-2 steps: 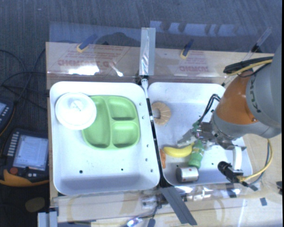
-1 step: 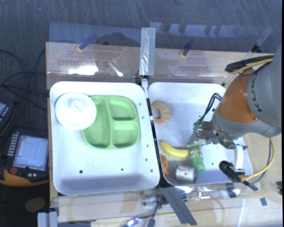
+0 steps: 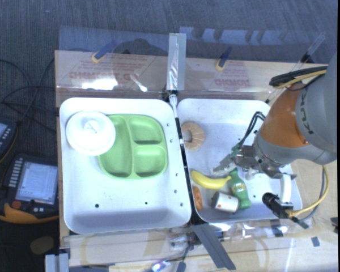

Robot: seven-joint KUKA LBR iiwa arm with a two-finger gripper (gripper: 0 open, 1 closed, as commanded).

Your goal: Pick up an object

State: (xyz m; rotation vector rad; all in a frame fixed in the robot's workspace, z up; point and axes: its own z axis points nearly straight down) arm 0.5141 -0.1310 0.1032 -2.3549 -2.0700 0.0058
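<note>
Your gripper [image 3: 233,164] hangs above the banana [image 3: 209,181] and green bottle [image 3: 238,189]; the banana lies crosswise just left; gripper's state: cannot tell.

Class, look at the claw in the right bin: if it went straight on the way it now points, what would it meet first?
Probably the banana, which lies just beyond the claw, toward the lower left. Depth is unclear from above, so it might pass over.

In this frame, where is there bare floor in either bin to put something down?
Left bin: bare strip in front of the green tray. Right bin: bare behind the donut. Crowded: banana, bottle, cup, under the gripper.
</note>
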